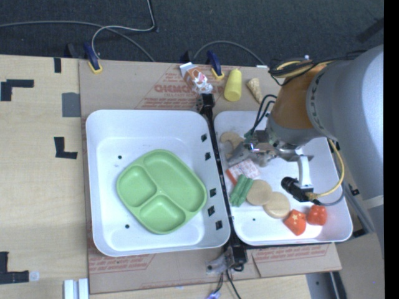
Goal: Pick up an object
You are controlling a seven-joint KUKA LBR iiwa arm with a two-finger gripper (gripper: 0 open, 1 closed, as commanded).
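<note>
My gripper [248,149] is low in the right bin [330,232], near its left wall, with the grey arm and orange band [293,104] above it. Right beside it lie a tan piece [229,139] and a pale pink-and-white packet [242,167]. Below them sit a green ridged item [240,190], two tan round discs [259,192] [276,205] and two red toy pieces [295,222] [317,214]. Nothing can be made out between the fingers.
The left bin [100,136] holds a green divided plate [161,190]. Behind the bins, on the cardboard, lie a yellow item [232,85], a small carton [195,76] and a tan piece [254,89]. A black cable and yellow hose [340,173] hang off the wrist.
</note>
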